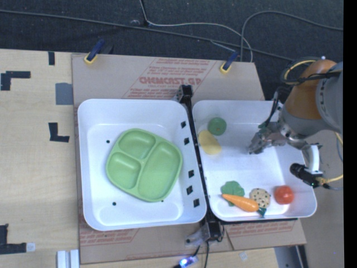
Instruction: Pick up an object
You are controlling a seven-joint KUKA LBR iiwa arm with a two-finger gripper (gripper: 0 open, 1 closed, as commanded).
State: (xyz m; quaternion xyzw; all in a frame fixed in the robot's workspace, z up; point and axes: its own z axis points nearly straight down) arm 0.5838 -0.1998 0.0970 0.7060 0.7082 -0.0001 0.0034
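The right bin (240,111) holds several toy foods: a green round piece (217,126) and a yellow piece (210,143) near its left wall, and along the front a green leafy piece (232,188), an orange carrot (241,202), a speckled cookie (260,196) and a red tomato (284,194). My gripper (257,146) hangs over the middle right of this bin, its tip pointing down toward the bare white floor. Nothing shows between its tips. It is well right of the yellow piece and above the cookie's row.
The left bin (89,149) holds a green divided plate (145,163). A black clip rail (189,149) runs between the two bins. The grey arm with its orange band (307,96) crosses the right bin's right rim. Cables lie behind the bench.
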